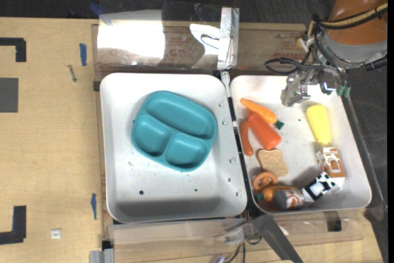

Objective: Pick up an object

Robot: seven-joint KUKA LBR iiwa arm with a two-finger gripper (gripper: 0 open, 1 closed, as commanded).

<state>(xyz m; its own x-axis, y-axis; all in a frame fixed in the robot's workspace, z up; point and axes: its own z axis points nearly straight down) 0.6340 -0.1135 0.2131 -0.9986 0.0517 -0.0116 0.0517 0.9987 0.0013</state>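
Toy food lies scattered in the right bin (pixel 354 132), all of it apart from the gripper (pixel 297 93), which hangs over that bin's upper part with nothing between its fingers; whether the jaws stand spread or pressed together I cannot tell from this slanted view. The nearest pieces are the carrot (pixel 258 110), below and to the left of the fingertips, and the yellow corn-like piece (pixel 319 122), just below and to the right.

The bench (pixel 49 132) is a pale wood-coloured board with black marks at its left side and dark floor beyond its top edge. The left bin (pixel 117 188) holds a teal divided plate (pixel 174 129) with three compartments, lying tilted near its middle. A shiny clear sheet (pixel 166 40) stands behind that bin.

The arm (pixel 360 3), with its orange band, enters from the upper right, with cables looping around the wrist.

Smaller things in the right bin: an orange-red bottle shape (pixel 265 132) beside a sausage-like piece (pixel 246 137) along the left wall, a slice of toast (pixel 273 162), a small carton (pixel 332 161), a black-and-white carton (pixel 321 185), a dark can (pixel 287 198) and a pretzel-like piece (pixel 265 181) crowd the lower edge.
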